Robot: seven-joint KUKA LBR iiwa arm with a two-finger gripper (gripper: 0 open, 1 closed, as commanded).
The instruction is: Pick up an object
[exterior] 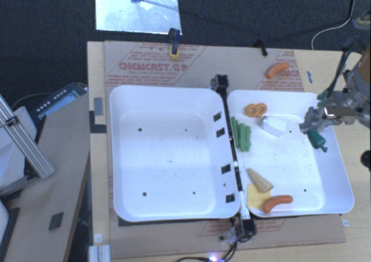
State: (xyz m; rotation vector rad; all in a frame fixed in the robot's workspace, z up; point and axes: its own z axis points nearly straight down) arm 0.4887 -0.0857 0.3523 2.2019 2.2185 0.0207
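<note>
teal toy (317, 139) hanging pinched in the fingers of the gripper (313, 128), sitting at 3 o'clock in the right bin (339, 171), two sausages lying around, one pretzel (255, 109)

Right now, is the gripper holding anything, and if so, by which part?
Yes, it seems: the gripper has a dark green object hanging below its fingertips, gripped at its upper end, over the right bin.

A shiny silver metal sheet (138, 0) lies on the dark carpet behind the bench; a small yellow and blue clamp (174, 44) stands at the cardboard's far edge. A grey handheld controller (58, 99) rests at left; beside it lies an aluminium rail (24, 145).
</note>
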